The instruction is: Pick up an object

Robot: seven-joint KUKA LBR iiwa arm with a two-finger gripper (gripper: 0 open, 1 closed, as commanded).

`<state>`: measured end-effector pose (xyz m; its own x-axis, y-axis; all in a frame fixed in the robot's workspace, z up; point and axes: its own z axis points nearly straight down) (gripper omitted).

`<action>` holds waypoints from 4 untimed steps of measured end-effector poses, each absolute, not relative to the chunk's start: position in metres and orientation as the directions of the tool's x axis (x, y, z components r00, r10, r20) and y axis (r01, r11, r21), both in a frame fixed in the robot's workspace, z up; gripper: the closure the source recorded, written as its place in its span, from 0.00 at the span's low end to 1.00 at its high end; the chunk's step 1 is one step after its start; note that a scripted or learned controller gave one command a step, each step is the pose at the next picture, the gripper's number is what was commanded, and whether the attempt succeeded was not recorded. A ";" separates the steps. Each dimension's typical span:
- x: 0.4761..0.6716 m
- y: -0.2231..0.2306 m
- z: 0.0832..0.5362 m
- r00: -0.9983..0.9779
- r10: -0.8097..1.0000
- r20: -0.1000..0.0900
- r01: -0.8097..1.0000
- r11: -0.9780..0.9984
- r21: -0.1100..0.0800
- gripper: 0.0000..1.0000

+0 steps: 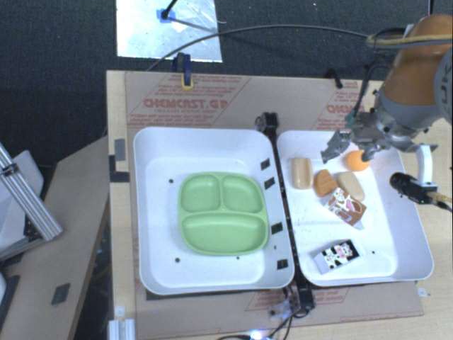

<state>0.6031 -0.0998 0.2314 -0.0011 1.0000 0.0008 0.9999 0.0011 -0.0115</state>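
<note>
Hovering over the right bin [417, 261], your gripper [354, 146] looks open, holding nothing. Orange ball [357, 161] sits just beneath, far end. Approach step; next you need a straight descent, then close.

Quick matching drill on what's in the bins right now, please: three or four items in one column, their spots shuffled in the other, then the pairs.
Items:
1. green divided plate
2. orange ball
3. cow-print box
4. pincer

Places:
A. front of the right bin
B. middle of the left bin
C. over the right bin's far end
D. far end of the right bin, beside the pincer

Pairs: 1-B, 2-D, 3-A, 4-C
</note>
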 end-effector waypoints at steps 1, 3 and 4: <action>0.606 -0.100 0.239 -0.003 1.000 -0.001 1.000 0.003 0.002 0.00; 0.592 -0.092 0.130 0.000 1.000 0.001 1.000 0.001 -0.004 0.00; 0.595 -0.094 0.088 0.000 1.000 -0.005 1.000 0.000 0.008 0.00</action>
